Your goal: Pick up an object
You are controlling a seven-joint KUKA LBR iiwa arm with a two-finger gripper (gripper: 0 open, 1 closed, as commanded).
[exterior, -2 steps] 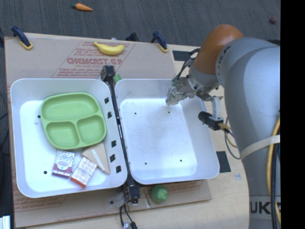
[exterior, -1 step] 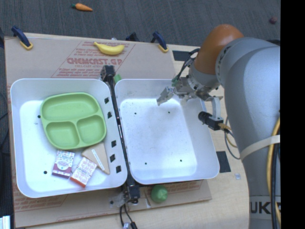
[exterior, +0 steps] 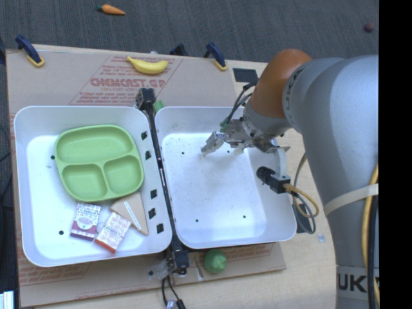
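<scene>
**Arm poised over the right bin, objects waiting in the left**

The grey arm (exterior: 335,147) takes up the right of the frame, its orange-banded wrist bent down so the tool (exterior: 212,143) hangs low over the upper middle of the right bin (exterior: 193,230). The tool points toward the left of the frame; whether it is released or clenched I cannot tell, and nothing shows between its tips.

The worktop (exterior: 193,76), a brown board clamped at its upper edge, carries both bins side by side, so that things can pass from one to the other.

The left bin (exterior: 26,192) holds everything within reach for picking. A green divided tray (exterior: 96,159) lies flat in its upper part, long axis running left to right with a slight tilt. Below it, toward the lower middle, a tan wedge (exterior: 132,214) points its narrow end toward the lower right. Two small printed packets (exterior: 100,227) lie just beside it, touching each other, long axes running roughly up and down the frame.

A banana (exterior: 148,64) rests on the board above the bins, long axis left to right, and a green ball (exterior: 215,261) sits below the right bin.

By my judgement no grasp has been made yet.
</scene>
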